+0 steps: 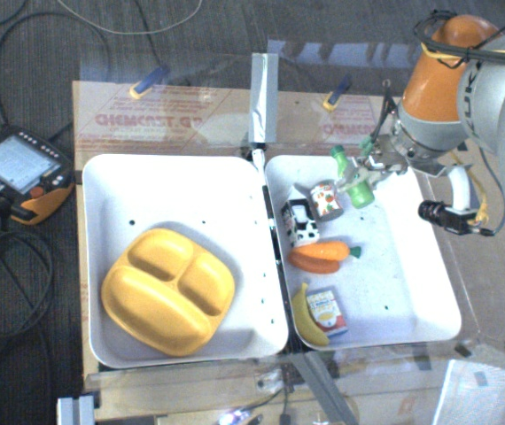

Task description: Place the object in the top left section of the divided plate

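Right now the arm [465, 69] reaches in over the far edge of the right bin [412, 290], w/ the gripper [359, 171] low near that bin's back wall. Whether it's spread or pinching something, can't tell; a green piece [359, 193] sits right at its tip, but the grip itself isn't clear. Just beside it: a small red-and-white carton [325, 200], then a black-and-white box [301, 224] by the divider. A carrot [319, 254] lies across the bin's middle, w/ a banana [304, 319] and a small juice box [325, 310] touching near the front edge. The yellow divided plate [169, 290] sits in the left bin [128, 184], twd the front, well apart from the gripper.
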You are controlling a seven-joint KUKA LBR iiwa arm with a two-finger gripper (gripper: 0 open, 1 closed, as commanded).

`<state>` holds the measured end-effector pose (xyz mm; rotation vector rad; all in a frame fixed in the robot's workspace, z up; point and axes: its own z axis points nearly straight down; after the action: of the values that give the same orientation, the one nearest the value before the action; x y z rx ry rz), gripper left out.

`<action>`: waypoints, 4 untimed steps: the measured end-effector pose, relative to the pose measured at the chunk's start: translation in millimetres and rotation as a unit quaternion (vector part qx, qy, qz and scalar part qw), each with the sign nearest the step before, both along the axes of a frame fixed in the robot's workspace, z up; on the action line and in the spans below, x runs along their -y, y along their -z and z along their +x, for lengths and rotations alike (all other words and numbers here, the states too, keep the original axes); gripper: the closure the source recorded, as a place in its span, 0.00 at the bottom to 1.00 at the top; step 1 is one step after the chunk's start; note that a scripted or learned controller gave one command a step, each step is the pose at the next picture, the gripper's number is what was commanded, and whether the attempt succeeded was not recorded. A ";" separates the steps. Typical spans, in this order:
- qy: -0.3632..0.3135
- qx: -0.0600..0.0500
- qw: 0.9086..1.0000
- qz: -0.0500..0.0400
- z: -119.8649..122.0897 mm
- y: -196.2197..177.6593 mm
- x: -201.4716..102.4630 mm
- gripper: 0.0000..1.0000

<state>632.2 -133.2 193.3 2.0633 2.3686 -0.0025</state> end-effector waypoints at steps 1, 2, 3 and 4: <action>-0.100 0.000 0.995 0.000 26.4 -22.9 -97.4 1.00; -0.093 -0.001 0.996 0.001 -63.4 -5.8 -161.3 1.00; -0.158 -0.002 0.987 0.001 -89.1 57.9 -253.8 1.00; -0.158 -0.001 0.987 0.001 -88.9 57.7 -253.4 0.00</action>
<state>543.3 120.1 135.6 1.6644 2.6676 -0.0031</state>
